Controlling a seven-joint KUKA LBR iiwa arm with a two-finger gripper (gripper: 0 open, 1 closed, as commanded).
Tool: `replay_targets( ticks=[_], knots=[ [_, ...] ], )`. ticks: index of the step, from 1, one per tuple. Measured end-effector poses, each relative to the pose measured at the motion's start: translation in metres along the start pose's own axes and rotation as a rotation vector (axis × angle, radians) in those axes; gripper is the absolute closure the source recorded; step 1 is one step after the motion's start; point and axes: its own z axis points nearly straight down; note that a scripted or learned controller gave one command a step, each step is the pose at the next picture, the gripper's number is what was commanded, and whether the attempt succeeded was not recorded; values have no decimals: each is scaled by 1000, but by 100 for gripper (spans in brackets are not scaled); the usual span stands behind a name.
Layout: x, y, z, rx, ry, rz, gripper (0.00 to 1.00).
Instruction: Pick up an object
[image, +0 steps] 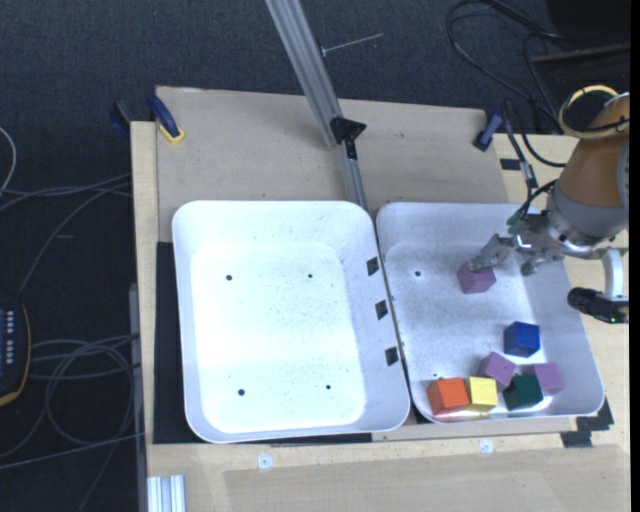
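Arm: reaches in from right, orange band above wrist, over right bin (585, 330).
Gripper (500, 255): low in upper part of right bin; how far open, cannot tell.
Purple block (477, 279): just beside gripper tip, toward lower left, maybe touching; not seen between anything.
Long axis: block nearly square, no clear one.
Other blocks: blue block (521, 338) alone; orange block (449, 394), yellow block (483, 391), green block (522, 391) clustered at near edge, well apart from gripper.

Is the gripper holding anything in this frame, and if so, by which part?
It cannot be told. The gripper sits right at the upper edge of the purple block in the right bin, but the view does not show the block between its fingers.
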Motion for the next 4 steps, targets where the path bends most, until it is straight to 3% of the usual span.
replay_targets(
  ticks=[1,2,4],
  knots=[
    [-1,5,2,-5,-5,-2,0],
    [-1,7,-12,-13,-8,-2,100],
    [-6,25,-126,-4,-8,-2,100]
  ],
)
